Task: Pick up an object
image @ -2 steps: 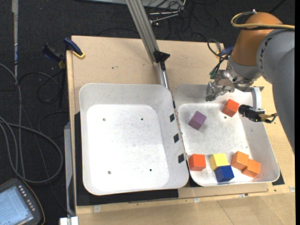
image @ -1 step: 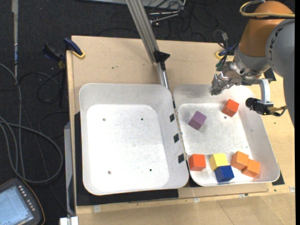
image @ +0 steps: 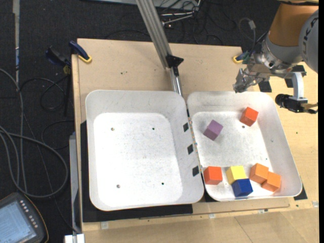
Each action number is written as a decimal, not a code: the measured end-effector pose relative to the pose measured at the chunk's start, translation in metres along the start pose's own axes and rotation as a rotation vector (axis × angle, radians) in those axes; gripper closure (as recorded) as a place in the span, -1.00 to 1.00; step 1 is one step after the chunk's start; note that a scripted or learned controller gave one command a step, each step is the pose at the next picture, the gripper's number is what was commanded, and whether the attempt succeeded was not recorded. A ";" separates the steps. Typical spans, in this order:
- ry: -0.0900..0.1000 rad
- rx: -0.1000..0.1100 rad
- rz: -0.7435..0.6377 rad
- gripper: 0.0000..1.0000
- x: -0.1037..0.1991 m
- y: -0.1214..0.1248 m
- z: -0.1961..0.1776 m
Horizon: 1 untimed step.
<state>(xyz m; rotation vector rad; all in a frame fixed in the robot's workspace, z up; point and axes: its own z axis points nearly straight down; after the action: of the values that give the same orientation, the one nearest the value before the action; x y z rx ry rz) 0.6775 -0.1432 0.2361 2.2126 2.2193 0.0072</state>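
The right bin [image: 283, 145] holds several small blocks. A purple block [image: 213, 129] lies near its upper left, and an orange block [image: 249, 116] sits toward its upper right. Along the front edge stand an orange-red block [image: 213, 174], a yellow block [image: 235, 173], a blue block [image: 242, 187] and two orange blocks [image: 266, 176] touching each other. My gripper [image: 244, 81] hangs above the back rim of the right bin, beyond the orange block and apart from every block. Nothing shows between its fingers.
The left bin [image: 101, 110] lies beside the right one, joined by a strip of black clips [image: 191, 146]. A slanted metal pole [image: 157, 32] crosses the bench's back. Clamps [image: 81, 52] sit at the bench's rear corners. Cables trail on the dark floor at left.
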 end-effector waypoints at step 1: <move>0.003 0.010 -0.004 1.00 0.049 -0.020 0.004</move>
<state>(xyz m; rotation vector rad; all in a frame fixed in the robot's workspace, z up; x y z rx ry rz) 0.6572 -0.0940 0.2320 2.2150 2.2296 0.0002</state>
